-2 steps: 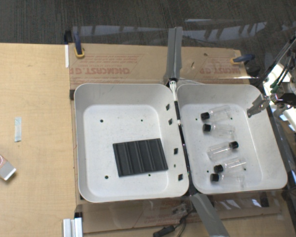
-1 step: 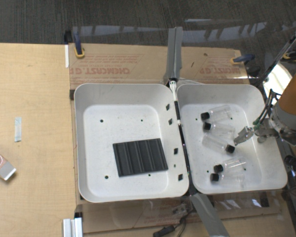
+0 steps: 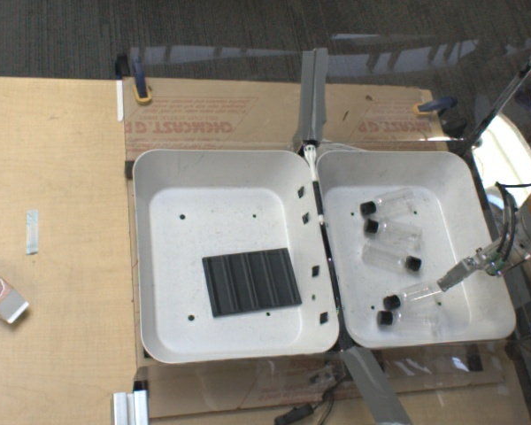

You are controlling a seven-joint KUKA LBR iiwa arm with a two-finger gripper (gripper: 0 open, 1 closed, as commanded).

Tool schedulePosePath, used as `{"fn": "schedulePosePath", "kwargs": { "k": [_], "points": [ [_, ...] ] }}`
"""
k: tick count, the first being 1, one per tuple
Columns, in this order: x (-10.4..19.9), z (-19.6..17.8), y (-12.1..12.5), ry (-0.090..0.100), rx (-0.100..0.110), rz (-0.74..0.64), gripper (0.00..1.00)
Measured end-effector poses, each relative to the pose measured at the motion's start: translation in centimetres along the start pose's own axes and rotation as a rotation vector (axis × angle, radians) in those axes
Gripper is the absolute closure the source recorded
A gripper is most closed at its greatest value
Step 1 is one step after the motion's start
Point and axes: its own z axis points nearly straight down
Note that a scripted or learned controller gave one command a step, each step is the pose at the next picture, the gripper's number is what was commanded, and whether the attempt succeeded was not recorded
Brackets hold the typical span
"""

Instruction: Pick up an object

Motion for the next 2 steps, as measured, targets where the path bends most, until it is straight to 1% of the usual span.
{"fn": "schedulePosePath", "kwargs": {
  "k": [1,2],
  "points": [
    [-0.3,-7.4,0.6,-0.004,-0.002,-0.341,0.00],
    [-0.1,-16.1,0.1,-0.005,-0.003,-0.616,0.00]
  ]
}}
